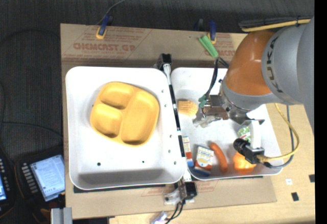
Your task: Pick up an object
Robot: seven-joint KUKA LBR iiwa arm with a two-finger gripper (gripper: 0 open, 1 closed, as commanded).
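Dark carpet surrounds a cardboard-covered table (pixel 92 46) bearing two shallow white bins side by side. Nearest the camera's lower edge, in the right bin (pixel 183 77), a row of small items lies along the front wall, below the jaws: a small carton (pixel 205 157), an orange carrot-like piece (pixel 220 156) just beside it, and an orange object (pixel 243 162) partly covered by a black fitting on a yellow cable. A green-and-white packet (pixel 245 131) lies slightly further back, to the lower right of the jaws. The jaws (pixel 208 114) hang over the middle of the right bin on the grey arm with its orange band (pixel 248 67); whether they stand wide or narrow cannot be told, as the metal parts blur together, and nothing is seen held between them. Just to their left, near the bin's inner wall, lies a small tan brush-like object (pixel 186 108), the closest candidate for picking. Well to the left, the left bin (pixel 76 115) holds a large yellow moulded tray (pixel 125 111). Judgement: the approach step is in hand and no grasp is made. The next move calls for centring over the chosen item, then descending squarely before closing; the wall beside the tan object leaves little room.
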